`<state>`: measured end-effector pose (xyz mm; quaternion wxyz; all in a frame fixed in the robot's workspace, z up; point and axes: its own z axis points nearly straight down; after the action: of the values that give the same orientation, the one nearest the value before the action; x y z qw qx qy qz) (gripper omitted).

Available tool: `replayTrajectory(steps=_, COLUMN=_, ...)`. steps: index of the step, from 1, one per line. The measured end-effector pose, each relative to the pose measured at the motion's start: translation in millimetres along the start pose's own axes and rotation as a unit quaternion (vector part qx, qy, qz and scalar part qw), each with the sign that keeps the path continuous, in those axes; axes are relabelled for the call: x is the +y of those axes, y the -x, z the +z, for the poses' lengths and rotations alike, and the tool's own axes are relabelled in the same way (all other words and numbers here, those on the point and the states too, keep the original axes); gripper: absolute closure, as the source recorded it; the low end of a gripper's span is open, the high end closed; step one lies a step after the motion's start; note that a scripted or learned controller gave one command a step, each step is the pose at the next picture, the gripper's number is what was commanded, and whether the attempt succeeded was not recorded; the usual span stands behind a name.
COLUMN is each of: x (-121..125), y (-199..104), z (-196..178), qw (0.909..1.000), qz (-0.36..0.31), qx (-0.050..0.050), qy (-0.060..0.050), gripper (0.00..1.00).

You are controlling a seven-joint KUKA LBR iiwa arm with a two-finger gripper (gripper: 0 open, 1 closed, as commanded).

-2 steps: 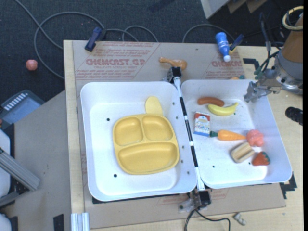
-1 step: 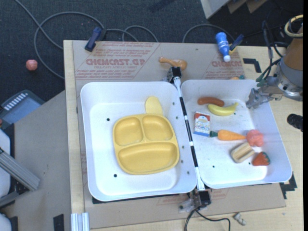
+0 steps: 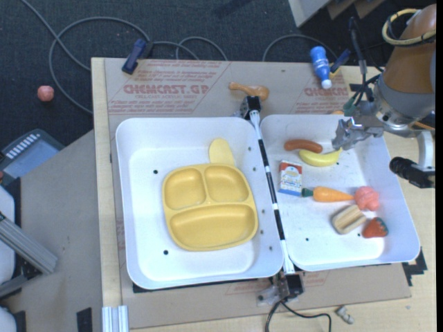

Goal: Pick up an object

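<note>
The right bin holds several toy foods: a brown sausage, a yellow banana, a small red and white carton, an orange carrot, a pink piece, a bread piece and a red strawberry. My gripper hangs over the bin's far side, just at the banana's right end. From this angle I cannot make out whether anything is in its grasp.
The left bin holds a yellow divided plate. Behind the bins on the board lie a blue bottle, a brown piece and a blue clamp. Cables run across the dark floor.
</note>
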<state>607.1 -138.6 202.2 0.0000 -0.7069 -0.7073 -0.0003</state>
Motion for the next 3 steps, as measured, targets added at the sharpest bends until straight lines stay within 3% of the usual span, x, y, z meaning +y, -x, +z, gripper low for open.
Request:
replayTrajectory(steps=1, x=-31, y=-38, z=26, qw=1.0, qz=0.0, qx=0.0, qy=-0.001, gripper=1.0)
replayTrajectory(steps=2, x=-80, y=-18, z=21, qw=1.0, qz=0.001, qx=0.0, qy=-0.001, gripper=1.0)
replayTrajectory(steps=3, x=-33, y=14, z=53, qw=1.0, qz=0.0, qx=-0.001, qy=0.001, gripper=1.0)
